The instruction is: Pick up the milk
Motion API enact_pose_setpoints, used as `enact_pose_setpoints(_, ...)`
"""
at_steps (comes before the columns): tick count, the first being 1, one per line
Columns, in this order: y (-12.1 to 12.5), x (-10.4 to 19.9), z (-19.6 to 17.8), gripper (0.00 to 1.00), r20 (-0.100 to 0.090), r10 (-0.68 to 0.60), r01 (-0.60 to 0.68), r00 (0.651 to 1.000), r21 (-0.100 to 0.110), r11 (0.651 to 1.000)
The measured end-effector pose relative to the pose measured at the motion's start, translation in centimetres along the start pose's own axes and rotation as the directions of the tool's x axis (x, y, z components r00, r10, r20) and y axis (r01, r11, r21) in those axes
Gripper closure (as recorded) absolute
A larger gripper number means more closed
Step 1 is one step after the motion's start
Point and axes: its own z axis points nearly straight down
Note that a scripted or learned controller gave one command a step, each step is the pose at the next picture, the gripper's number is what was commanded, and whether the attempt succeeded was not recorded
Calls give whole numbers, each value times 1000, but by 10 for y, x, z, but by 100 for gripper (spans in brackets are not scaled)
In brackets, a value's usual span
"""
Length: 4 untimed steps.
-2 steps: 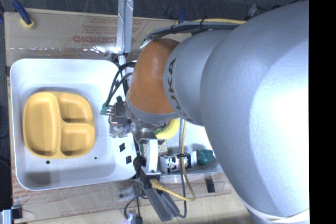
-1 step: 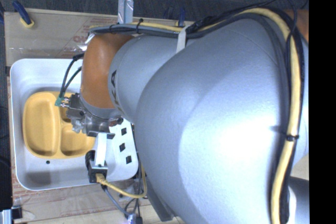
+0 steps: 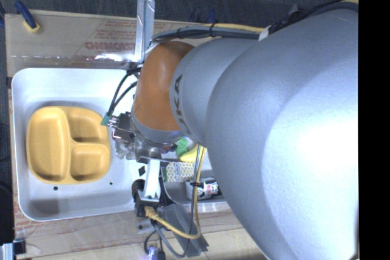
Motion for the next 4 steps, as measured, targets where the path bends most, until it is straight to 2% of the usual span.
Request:
enact_pose_setpoints(1,-22,66,9,100,0,139,-139,990,-1,990)
enact_pose_setpoints(2,-16,100,-107,100,-3,390,-390,921,-2,921)
enact_pose_setpoints(3,-9,43,-69,100,1,549,-549,836,2,836)
enact_pose_setpoints(4,-6,17,-62,100,1,509,-509,861,2,861)
